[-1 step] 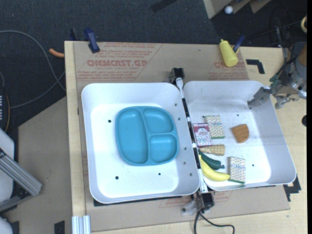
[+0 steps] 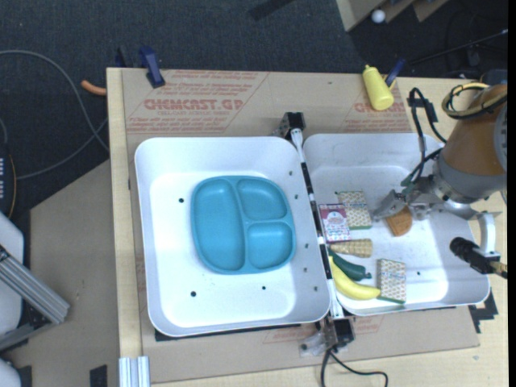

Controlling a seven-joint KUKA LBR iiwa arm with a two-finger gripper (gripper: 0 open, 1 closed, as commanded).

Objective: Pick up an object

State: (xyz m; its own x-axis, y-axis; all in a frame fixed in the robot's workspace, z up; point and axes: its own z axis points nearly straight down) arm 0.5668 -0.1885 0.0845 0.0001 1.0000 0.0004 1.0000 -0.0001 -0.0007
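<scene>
My gripper (image 2: 397, 205) hangs low over the middle of the right bin (image 2: 451, 285), at the end of the grey arm with the orange band (image 2: 477, 139). A small orange-brown item (image 2: 401, 224) lies right under its tip, touching or nearly so. To its left lie a tan cracker pack (image 2: 353, 208) and a pink box (image 2: 333, 222). Further forward are a second cracker piece (image 2: 353, 248), a green vegetable (image 2: 351, 267), a yellow banana (image 2: 355, 288) and a patterned packet (image 2: 392, 279).
The left bin (image 2: 161, 297) holds a blue divided plate (image 2: 242, 222). A yellow bottle (image 2: 376, 89) and a blue clamp (image 2: 150, 67) sit on the bench behind the bins. Black cables (image 2: 421, 107) loop beside the arm at the right bin's far edge.
</scene>
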